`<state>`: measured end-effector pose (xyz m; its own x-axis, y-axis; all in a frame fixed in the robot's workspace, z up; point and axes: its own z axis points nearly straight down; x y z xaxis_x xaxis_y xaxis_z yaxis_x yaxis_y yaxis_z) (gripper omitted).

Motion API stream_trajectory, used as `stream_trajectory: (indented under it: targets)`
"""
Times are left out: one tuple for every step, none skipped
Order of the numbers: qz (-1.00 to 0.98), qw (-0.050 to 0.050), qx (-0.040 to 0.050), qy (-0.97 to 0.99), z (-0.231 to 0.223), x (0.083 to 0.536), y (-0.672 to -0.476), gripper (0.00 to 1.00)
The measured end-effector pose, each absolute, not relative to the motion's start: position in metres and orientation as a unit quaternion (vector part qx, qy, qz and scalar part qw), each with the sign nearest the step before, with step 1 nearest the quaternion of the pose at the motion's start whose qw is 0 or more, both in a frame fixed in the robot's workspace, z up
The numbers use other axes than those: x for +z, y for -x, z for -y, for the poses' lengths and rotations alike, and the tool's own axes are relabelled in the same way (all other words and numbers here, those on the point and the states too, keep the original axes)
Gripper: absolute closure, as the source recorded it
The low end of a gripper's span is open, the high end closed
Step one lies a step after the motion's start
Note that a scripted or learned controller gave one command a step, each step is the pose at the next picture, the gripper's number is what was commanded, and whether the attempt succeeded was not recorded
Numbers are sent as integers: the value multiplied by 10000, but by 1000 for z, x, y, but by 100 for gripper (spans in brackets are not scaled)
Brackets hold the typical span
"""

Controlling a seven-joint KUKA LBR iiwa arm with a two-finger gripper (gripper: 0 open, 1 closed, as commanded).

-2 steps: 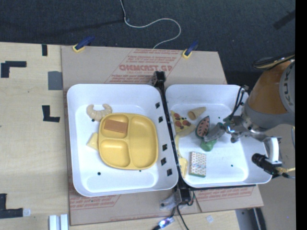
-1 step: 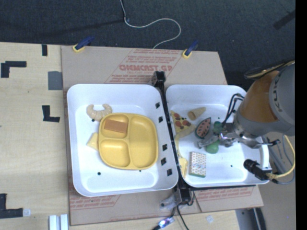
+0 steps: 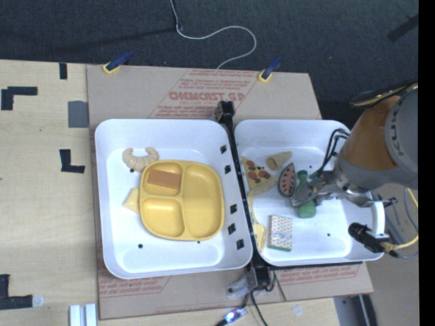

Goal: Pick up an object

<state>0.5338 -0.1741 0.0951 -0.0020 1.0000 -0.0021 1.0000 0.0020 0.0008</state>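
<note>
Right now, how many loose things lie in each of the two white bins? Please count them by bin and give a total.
Left bin: 4 (yellow divided plate, brown slab on it, croissant, pale yellow wedge)
Right bin: 6 (pizza slice, tan piece, watermelon slice, green item, patterned card, yellow piece at the divider)
Total: 10

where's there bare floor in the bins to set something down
Left bin: a strip of bare floor left of the yellow tray and along the near wall below it. Right bin: a free patch right of the cracker. It is crowded around the gripper, watermelon slice and pizza slice.
</note>
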Motion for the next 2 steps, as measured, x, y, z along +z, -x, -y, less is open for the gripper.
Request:
stream_trajectory:
  targets:
    - [-7077,6,3,-7065,175,156,-538,100]
    - [-7074,12,6,-7068,179,210,-530,100]
